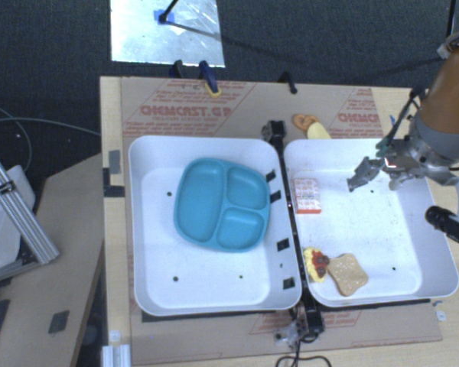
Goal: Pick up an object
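The bench (176, 102) was seen from above, covered by a brown sheet printed with red lettering, and two shallow white bins were set on it side by side. The left bin (149, 228) was occupied by a blue divided plate (222, 204), laid flat near its middle with three compartments facing up. The right bin (413, 270) was entered from the right by the grey arm (447, 105), whose orange band was seen above the wrist. The gripper (365, 176) was held over the upper middle of the right bin, pointed toward the left; nothing was seen between its fingers, and whether the jaws were spread or pressed together could not be told.

Within the right bin, a slice of toast (348, 274) was lying near the front left corner, with a small red and yellow toy food (316, 264) touching it on its left. A white packet with red print (306, 195) was lying flat near the left wall, well apart from the toast. Just behind the bins, on the brown sheet, a yellow banana-like piece (318, 131) was found beside a small orange item (304, 121).
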Tool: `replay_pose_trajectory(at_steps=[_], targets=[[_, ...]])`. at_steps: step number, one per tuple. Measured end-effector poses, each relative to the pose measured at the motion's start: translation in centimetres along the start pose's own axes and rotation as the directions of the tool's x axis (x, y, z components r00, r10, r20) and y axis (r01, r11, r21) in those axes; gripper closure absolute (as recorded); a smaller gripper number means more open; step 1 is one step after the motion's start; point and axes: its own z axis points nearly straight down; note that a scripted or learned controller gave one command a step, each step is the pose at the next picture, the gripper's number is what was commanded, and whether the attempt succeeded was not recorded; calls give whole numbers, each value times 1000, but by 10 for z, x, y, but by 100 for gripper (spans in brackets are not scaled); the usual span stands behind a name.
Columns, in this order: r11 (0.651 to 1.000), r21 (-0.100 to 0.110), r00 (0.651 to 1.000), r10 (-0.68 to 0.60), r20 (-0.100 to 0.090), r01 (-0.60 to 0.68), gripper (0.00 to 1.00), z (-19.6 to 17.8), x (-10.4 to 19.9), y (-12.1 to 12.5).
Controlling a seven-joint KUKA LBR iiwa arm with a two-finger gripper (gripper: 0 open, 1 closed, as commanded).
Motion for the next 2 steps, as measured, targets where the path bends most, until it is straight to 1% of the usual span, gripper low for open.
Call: replay_pose_trajectory(at_steps=[1, 2], targets=[[1000, -1, 1000, -14, -4, 14, 0, 47, 142, 39], [1000, -7, 1000, -6, -2, 6, 0, -13, 226, 80]])
